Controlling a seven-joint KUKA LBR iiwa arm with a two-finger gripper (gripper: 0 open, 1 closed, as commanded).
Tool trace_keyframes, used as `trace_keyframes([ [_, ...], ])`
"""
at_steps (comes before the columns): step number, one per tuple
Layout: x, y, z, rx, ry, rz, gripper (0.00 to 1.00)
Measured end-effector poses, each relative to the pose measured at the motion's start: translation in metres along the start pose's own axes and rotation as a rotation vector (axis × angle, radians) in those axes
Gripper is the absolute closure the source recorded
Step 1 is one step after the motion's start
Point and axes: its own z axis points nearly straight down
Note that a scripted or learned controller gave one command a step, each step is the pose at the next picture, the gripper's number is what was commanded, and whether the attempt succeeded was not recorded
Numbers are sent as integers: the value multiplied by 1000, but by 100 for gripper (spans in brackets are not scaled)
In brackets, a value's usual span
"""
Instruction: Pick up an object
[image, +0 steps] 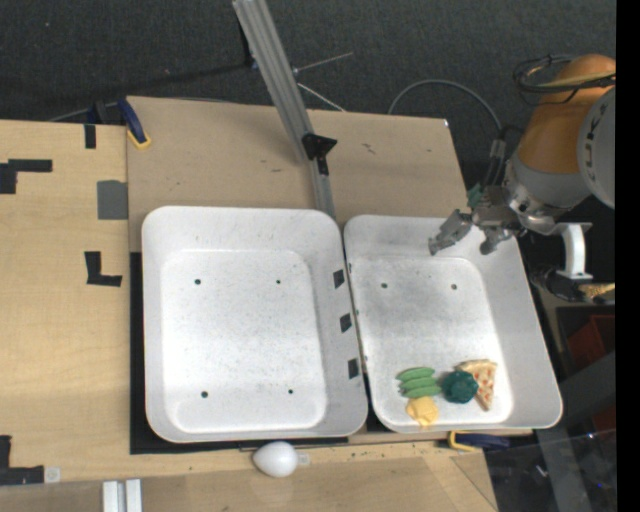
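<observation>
In the right bin (440, 310), at its near corner, lies a small cluster: a green pod-shaped piece (418, 380), a yellow piece (423, 409), a dark green round piece (460, 387) and a tan pizza-slice piece (484, 381). My gripper (466, 236) hangs above the far right edge of that bin, well away from the cluster. Its two fingers are spread apart with nothing between them.
The left bin (240, 320) sits beside the right one. A white egg-shaped object (275, 459) rests on the bench in front of the left bin. A grey metal pole (285, 95) slants down to the gap between the bins at the back.
</observation>
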Motion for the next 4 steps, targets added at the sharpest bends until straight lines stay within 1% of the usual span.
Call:
trace_keyframes([
  [1, -4, -2, 64, 1, 0, 1, 0],
  [2, -3, -2, 111, -4, -2, 0, 0],
  [3, -2, -2, 99, -5, 0, -1, 100],
  [4, 1, -3, 35, -13, -1, 0, 100],
])
